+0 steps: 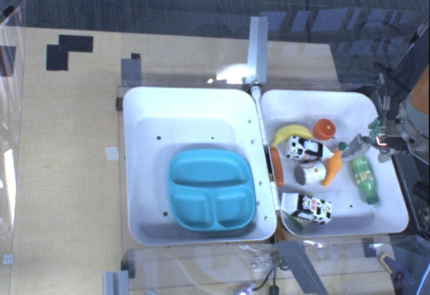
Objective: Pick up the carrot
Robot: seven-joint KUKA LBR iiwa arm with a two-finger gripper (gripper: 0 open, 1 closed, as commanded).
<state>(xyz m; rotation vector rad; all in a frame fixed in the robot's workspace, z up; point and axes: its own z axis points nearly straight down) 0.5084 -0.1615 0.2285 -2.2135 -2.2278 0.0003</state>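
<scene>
Right of centre in the frame, the carrot (332,167) lies in the right bin (390,220), its long axis slanted from upper right to lower left, thick end up. It touches a small cup (310,173) on its left and sits just beside a green bottle (363,180) on its right. The gripper (358,145) hangs just up and right of the carrot's top end, nothing between its fingers; how wide they stand I cannot tell. Judging from this, the coming move is a short reach down-left.
</scene>
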